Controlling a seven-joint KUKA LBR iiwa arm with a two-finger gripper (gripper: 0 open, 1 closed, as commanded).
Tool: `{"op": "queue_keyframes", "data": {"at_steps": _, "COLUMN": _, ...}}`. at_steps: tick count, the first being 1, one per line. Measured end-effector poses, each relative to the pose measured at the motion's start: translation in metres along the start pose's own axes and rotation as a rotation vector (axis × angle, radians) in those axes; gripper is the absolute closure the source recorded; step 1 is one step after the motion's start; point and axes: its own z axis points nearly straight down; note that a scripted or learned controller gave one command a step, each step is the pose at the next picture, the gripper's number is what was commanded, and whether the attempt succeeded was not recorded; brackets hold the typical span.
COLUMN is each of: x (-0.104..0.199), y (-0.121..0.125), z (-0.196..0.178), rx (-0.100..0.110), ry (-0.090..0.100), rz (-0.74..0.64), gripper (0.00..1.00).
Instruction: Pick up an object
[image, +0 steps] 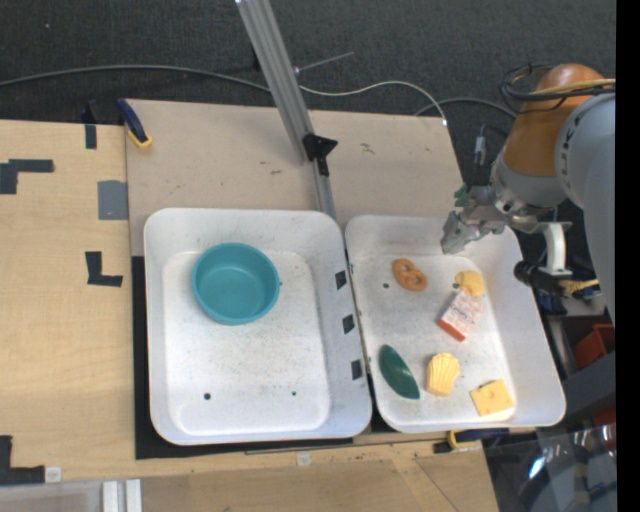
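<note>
My gripper (458, 238) hangs over the far right part of the right bin (530, 350), pointing down and left from the grey arm with its orange band. Nothing shows between its fingers. Below it in that bin lie a brown pretzel-like piece (408, 274), a small yellow piece (470, 283), a white and red carton (460, 317), a dark green leaf-shaped item (398, 372), a yellow corn-like piece (442, 373) and a yellow cheese wedge (491, 397). The gripper stands up and to the right of the pretzel piece, apart from it.
The left bin (170, 330) holds a teal bowl (235, 283). A slanted metal pole (290, 90) rises behind the bins. Cables cross the dark floor at the back, and black fittings sit by the arm at the right.
</note>
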Motion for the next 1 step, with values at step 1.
{"op": "queue_keyframes", "data": {"at_steps": 1, "x": 0.0006, "y": 0.0060, "z": -0.0440, "rx": -0.005, "ry": 0.001, "rz": 0.001, "gripper": 1.00}}
